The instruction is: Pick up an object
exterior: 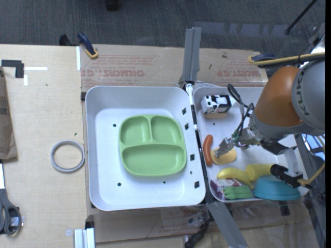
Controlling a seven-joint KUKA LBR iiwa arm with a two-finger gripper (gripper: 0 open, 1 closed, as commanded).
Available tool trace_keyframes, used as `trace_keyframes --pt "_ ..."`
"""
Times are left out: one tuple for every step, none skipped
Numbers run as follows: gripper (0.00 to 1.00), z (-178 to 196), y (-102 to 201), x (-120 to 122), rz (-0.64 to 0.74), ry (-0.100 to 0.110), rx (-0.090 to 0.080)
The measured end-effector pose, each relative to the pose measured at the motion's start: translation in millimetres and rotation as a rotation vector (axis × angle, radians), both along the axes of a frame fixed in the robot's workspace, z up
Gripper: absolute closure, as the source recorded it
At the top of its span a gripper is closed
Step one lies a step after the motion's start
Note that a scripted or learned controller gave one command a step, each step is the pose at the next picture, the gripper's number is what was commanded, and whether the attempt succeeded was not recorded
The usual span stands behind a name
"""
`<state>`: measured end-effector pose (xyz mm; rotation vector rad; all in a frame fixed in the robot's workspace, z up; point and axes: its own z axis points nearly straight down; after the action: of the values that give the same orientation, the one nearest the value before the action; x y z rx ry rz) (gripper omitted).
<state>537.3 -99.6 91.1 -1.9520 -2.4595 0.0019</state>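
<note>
1. Where the pale wooden worktop (41, 118) spreads across the view, it carries two shallow white plastic bins side by side, with a sheet of printed brown cardboard (134, 68) lying under their far edges.
2. The grey robot arm with an orange band (282, 105) reaches in from the right and hangs over the right bin (248, 92).
3. The left bin (101, 154) holds a light green plastic plate with three compartments (152, 144), lying flat near its middle.
4. In the right bin's near corner sits a blue plastic bowl (274, 189), with a yellow banana-shaped toy (243, 173) just beside it and a small green object (237, 192) in front of that.
5. A black-and-white cow-patterned toy (216, 105) sits toward the far end of the right bin, well apart from the bowl.
6. An orange-red sausage-shaped toy (208, 149) lies along the right bin's left wall.
7. The pincer (225, 149) is lowered onto a small round yellow object (226, 156) just beside the sausage toy; whether its fingers are open or closed on that object cannot be told.
8. On the worktop to the left lies a grey ring (68, 155), apart from the bins.
</note>
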Motion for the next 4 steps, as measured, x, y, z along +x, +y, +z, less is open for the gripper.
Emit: trace_keyframes --pt "1.00 9.1 -1.4 0.5 -0.004 -0.001 0.000" --pt "0.00 9.1 -1.3 0.4 -0.004 -0.001 0.000" --pt "0.00 0.5 -0.8 30.6 0.257 -0.002 0.000" --pt "0.00 0.9 -17.8 79.6 0.138 -0.003 -0.001"
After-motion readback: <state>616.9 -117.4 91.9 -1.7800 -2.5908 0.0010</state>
